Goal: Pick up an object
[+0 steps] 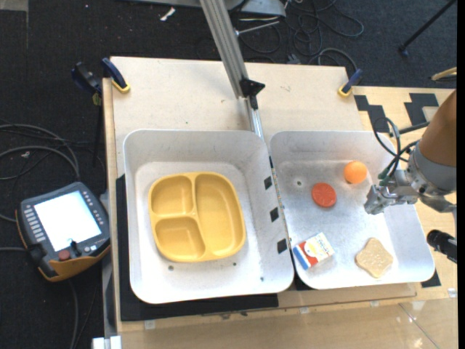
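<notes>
The right bin (407,271) holds an orange ball (355,172) at the back, a flat red disc (324,195) to its left, a small white, red and blue carton (314,251) at the front left and a tan slice of toast (374,257) at the front right. My gripper (378,201) hangs over the bin's right side, to the right of the disc and in front of the ball, touching none of them. Nothing shows between its fingers.
The left bin (138,158) holds a yellow three-part divided plate (196,217). A slanted metal pole (229,42) rises from between the bins at the back. A teach pendant (65,227) lies on the floor to the left. Clamps sit on the bench's back corners.
</notes>
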### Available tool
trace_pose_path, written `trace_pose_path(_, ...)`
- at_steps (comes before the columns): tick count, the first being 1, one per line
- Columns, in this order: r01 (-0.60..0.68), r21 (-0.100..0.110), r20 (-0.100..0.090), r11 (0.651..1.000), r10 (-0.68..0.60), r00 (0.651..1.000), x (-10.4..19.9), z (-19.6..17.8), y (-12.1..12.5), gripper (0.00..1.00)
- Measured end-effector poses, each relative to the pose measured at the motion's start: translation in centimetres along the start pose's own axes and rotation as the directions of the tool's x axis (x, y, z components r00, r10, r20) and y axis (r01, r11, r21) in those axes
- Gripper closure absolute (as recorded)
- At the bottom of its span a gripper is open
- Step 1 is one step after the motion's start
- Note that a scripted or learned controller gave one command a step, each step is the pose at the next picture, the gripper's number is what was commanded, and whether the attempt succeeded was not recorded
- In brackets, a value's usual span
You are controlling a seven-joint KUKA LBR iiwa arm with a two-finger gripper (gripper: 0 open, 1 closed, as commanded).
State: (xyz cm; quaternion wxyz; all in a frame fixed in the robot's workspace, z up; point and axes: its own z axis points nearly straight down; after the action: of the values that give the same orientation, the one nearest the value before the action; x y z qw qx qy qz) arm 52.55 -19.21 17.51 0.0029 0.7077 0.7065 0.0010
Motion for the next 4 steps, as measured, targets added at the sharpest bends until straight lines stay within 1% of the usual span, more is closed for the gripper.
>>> trace_pose_path(1,0.005,-0.002,0.001,1.000,-0.005,1.000,0.1,-6.4,0.4,1.00)
trace_pose_path(2,0.005,0.000,0.000,1.000,-0.005,1.000,0.1,-9.8,0.5,1.00)
trace_pose_path(3,0.009,0.006,-0.004,1.000,-0.009,1.000,4.9,-8.4,1.9,1.00)
trace_pose_path(4,0.010,0.005,-0.004,1.000,-0.010,1.000,9.6,-8.7,2.7,1.00)
